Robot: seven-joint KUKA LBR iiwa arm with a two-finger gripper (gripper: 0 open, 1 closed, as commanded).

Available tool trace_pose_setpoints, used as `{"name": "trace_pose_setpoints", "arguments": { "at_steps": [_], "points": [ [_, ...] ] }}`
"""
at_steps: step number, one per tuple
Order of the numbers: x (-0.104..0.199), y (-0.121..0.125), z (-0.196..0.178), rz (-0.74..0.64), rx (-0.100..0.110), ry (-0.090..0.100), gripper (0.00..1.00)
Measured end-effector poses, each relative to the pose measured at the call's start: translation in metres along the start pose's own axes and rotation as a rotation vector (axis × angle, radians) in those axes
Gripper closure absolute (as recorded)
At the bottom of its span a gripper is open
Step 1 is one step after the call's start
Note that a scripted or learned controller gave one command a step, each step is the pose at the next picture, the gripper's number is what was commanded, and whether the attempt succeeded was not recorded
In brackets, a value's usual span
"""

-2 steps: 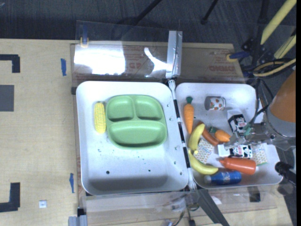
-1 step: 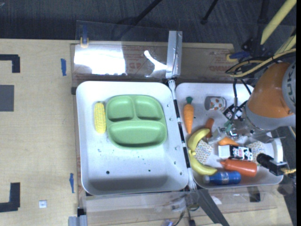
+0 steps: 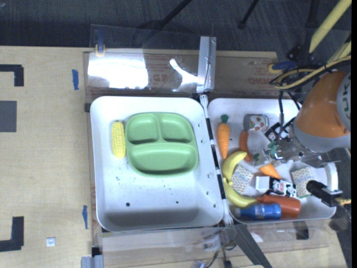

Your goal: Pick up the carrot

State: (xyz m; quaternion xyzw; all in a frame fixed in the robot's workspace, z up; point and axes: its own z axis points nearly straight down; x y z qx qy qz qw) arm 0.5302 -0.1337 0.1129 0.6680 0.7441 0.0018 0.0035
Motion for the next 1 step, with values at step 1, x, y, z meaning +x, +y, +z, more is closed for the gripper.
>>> {"name": "trace_pose_setpoints", "arguments": {
  "at_steps": [1],
  "points": [
    [0.0283,-0.0138,-0.1027,0.119,0.008,0.002,1.0]
  ]
}}
